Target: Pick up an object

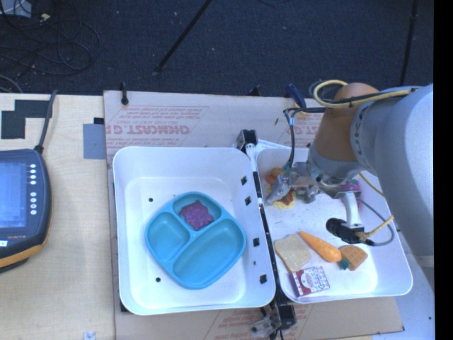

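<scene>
My gripper [282, 188] hangs low in the far left part of the right bin [396, 278], close to the wall shared with the left bin. Right under it lies a small orange and yellow item [285, 202], partly covered by the gripper; whether it is touched I cannot tell. Nearer the front of the same bin lie a slice of bread [291, 251], an orange carrot [320, 246] with a brownish piece [354, 256] at its green end, and a red and white packet [311, 282].
The left bin [134, 183] holds a blue divided plate [212, 257] with a purple item [196, 214] in its far compartment. Black clips run along the shared wall [256, 218]. A teach pendant [18, 204] lies on the bench at far left. The arm's grey body [396, 140] overhangs the right bin's back.
</scene>
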